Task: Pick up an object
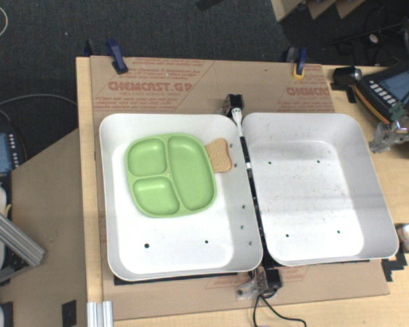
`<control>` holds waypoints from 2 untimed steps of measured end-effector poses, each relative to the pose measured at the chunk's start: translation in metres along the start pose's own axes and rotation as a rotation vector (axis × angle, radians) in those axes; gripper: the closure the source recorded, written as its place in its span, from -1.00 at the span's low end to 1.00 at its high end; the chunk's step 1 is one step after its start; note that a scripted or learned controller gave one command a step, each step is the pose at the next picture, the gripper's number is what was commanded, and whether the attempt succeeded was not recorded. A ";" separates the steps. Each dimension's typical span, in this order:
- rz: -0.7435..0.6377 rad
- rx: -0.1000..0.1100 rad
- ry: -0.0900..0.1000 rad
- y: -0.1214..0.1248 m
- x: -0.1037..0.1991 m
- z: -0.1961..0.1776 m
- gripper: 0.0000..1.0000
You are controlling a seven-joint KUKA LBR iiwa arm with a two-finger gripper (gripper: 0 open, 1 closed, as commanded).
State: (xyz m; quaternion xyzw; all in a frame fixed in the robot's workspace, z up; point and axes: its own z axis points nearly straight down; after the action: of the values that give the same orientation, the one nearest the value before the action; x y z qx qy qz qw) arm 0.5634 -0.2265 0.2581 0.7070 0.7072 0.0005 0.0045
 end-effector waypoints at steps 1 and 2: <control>-0.003 -0.012 -0.002 0.033 0.002 -0.134 1.00; 0.002 0.016 0.009 -0.008 0.018 -0.041 1.00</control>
State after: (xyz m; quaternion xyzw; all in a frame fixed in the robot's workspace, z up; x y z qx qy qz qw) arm 0.5551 -0.2083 0.2994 0.7075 0.7067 -0.0019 -0.0043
